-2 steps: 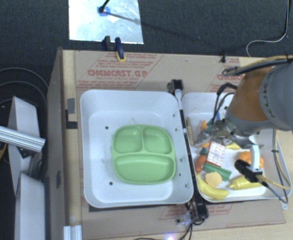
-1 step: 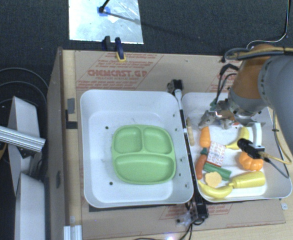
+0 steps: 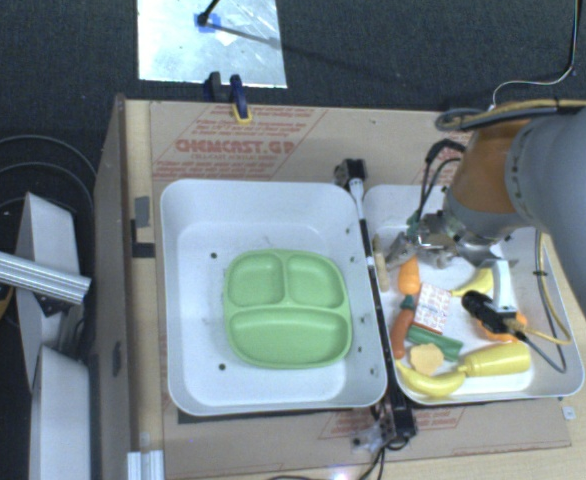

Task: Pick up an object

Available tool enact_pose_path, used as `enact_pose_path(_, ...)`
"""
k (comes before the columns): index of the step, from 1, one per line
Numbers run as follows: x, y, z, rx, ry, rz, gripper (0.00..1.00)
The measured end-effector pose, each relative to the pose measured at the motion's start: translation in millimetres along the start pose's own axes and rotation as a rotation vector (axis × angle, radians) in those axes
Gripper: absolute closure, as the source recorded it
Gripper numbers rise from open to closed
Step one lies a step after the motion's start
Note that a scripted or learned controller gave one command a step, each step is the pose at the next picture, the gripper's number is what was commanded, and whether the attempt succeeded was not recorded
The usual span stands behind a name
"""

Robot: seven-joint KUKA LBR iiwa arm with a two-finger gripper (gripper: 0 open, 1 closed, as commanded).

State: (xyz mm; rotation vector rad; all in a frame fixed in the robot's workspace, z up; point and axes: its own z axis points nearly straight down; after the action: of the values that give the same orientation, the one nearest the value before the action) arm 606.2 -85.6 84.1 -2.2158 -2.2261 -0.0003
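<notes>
The right bin point(image 3: 553, 378) holds a heap of small toys. Among them are an orange piece point(image 3: 410, 274), a carrot point(image 3: 402, 330), a white card with red dots point(image 3: 433, 308), a green piece point(image 3: 436, 341), a yellow banana point(image 3: 428, 384) and a yellow squeeze bottle point(image 3: 495, 360). My gripper point(image 3: 425, 242) hangs low over the far part of this bin, just beyond the orange piece. The grey arm with its orange band comes in from the right and covers the bin's far right corner. Nothing shows between the gripper's metal tips.
The left bin point(image 3: 188, 268) carries a green divided plate point(image 3: 287, 306). A dark rail point(image 3: 370, 278) runs between the two bins. Cardboard lies under both bins, and a pale sheet point(image 3: 211, 28) lies on the dark floor behind.
</notes>
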Motion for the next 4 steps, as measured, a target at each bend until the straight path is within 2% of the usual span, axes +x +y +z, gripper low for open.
enact_pose_path(1,2,-9,0,-0.001,-0.002,0.004,0.00)
enact_pose_path(2,-4,-30,0,0.001,-0.001,0.004,0.00)
enact_pose_path(4,0,-40,0,0.001,-0.001,0.004,0.00)
